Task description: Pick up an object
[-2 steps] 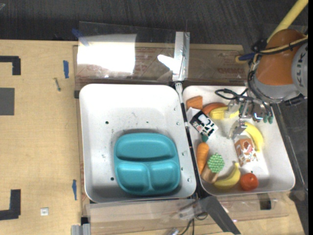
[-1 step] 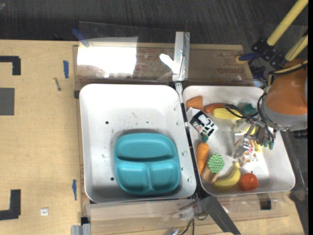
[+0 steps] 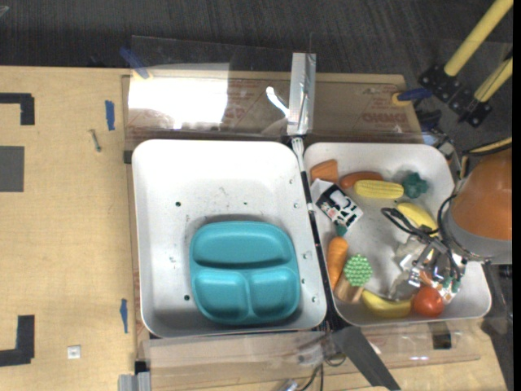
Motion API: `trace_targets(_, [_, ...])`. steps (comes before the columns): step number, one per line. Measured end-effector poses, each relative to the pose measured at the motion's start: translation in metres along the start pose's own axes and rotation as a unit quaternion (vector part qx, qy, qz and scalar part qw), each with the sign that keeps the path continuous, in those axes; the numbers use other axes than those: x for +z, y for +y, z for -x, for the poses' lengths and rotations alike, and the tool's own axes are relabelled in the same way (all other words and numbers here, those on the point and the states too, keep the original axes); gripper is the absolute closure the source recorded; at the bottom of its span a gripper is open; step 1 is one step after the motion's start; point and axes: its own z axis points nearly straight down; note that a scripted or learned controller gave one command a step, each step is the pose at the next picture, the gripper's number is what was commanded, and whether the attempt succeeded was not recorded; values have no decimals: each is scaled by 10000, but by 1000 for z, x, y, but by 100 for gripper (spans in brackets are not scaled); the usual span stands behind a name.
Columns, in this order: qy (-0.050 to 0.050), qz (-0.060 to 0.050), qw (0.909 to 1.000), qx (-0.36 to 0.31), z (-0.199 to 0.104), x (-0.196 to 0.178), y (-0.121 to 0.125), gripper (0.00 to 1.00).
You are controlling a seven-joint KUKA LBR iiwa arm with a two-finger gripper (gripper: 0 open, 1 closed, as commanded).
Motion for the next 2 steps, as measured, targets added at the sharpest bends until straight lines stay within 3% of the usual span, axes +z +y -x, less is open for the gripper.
trace_targets(1, [28,-6,9987,-508,49,2,42,0])
trace_targets(2, [12,15,10000,63,66,2,114,0])
